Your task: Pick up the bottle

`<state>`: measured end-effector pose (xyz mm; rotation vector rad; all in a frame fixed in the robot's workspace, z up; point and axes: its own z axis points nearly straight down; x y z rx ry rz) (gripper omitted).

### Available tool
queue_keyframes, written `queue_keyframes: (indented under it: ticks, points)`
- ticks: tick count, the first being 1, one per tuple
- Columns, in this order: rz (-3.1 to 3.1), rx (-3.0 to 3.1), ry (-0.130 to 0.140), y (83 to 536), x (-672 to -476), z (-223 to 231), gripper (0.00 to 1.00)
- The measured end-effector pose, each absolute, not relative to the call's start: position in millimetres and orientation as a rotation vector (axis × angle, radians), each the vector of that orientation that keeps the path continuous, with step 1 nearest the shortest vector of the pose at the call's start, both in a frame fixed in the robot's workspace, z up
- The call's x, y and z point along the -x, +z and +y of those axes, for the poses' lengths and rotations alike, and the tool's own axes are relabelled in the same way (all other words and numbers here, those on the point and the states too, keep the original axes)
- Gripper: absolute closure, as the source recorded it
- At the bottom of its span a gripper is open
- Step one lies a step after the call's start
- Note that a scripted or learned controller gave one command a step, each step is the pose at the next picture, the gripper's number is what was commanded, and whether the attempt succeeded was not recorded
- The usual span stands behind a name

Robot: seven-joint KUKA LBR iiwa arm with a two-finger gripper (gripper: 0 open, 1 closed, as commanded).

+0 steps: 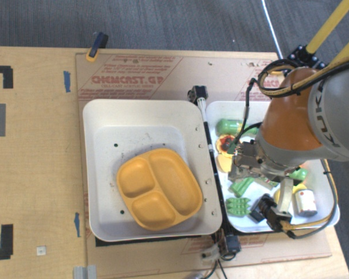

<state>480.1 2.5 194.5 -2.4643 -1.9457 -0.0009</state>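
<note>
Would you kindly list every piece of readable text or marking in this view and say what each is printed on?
"CHEMCAST GP", in red, on the brown board under the bins.
"KUK", running vertically and cut off at the frame edge, on the grey arm.
Smaller red print around the board logo: too blurred to read.
White bottle: no readable label.

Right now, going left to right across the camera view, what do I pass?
Blue tape mark → left bin → yellow divided tray → green toy block → arm's orange band → white bottle by the right bin's far edge.
</note>
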Motion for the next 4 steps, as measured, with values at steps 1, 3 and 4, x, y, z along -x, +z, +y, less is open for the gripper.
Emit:
queue_keyframes:
  ticks: [1,3,4]
  points:
    - [-1.945,2.464,0.000,194.1,-479.9,2.5,0.00]
    - [-1.945,2.466,-0.002,203.9,-480.7,2.7,0.00]
    - [-1.946,2.467,-0.005,214.3,-481.8,2.9,1.00]
